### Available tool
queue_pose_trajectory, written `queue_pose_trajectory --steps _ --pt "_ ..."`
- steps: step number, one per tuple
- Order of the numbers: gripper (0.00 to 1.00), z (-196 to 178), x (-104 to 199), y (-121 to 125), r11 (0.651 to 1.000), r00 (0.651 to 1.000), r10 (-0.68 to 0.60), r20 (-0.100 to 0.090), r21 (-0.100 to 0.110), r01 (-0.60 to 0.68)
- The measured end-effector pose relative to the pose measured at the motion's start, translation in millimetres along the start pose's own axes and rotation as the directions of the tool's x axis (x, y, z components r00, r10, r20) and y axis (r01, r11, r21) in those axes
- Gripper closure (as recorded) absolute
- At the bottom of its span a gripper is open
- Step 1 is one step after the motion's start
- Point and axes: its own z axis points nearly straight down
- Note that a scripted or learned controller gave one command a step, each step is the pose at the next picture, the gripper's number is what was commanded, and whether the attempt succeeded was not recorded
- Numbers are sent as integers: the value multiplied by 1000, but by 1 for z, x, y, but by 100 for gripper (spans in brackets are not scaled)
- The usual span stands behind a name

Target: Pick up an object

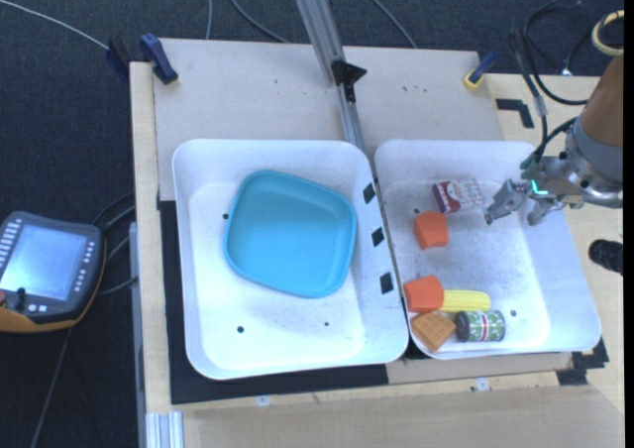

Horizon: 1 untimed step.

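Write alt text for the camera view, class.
A gripper hovers over the right bin, fingers apart, beside a small carton; orange blocks, corn and a can lie nearer the front. The left bin holds a blue plate.

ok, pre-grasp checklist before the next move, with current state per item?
1. Gripper over the right bin: ok, near its upper right part.
2. Nothing between the fingers: ok, they look spread and bare.
3. Nearest target free: ok, the red and white packet lies just left of the gripper, apart from the orange block.
4. Gripper height above the packet: cannot tell from this slant.
5. Lower cluster graspable: not ok, red block, corn, cracker and jar crowd together.
6. Blue plate out of the way: ok, in the left bin.
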Motion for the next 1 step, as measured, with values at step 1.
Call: queue_pose_trajectory --steps 1 --pt "0 0 0 0 1000 1000 0 0 0 0"
